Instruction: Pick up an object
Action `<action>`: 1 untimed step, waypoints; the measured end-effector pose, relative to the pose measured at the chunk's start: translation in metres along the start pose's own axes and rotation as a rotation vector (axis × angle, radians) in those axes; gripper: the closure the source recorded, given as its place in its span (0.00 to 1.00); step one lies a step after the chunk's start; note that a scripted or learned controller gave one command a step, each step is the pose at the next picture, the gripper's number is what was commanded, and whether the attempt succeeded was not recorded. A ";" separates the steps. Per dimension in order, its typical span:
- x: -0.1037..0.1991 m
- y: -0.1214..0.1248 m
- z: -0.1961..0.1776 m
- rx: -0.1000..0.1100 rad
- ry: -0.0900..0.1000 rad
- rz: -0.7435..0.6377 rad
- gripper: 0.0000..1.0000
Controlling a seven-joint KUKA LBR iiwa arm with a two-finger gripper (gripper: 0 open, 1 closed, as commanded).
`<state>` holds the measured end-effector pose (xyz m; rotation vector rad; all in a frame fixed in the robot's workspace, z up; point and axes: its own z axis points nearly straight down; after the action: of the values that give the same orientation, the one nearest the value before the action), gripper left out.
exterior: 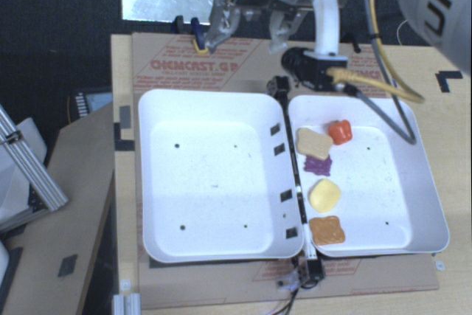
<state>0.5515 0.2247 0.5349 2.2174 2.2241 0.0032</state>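
My gripper [249, 32] hangs high above the back of the bench, over the cardboard behind the bins, with its two fingers [220, 24] spread apart and nothing between them. In the right bin [413, 181], along its left side, lie a red piece [339, 131], a tan bread-like slab [314, 142], a small purple piece [318, 165], a pale yellow round piece [324, 195] and an orange-brown piece [327, 230]. The gripper is well behind and above all of them.
The left bin [210, 173] sits beside the right one, a black hinged divider [291, 166] between them. A yellow hose and grey cables [376, 88] drape over the right bin's back edge. A metal frame [29, 166] stands at the far left.
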 end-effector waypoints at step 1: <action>0.000 0.000 -0.012 -0.003 0.002 -0.002 1.00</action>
<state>0.5518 0.2248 0.5465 2.2152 2.2254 0.0084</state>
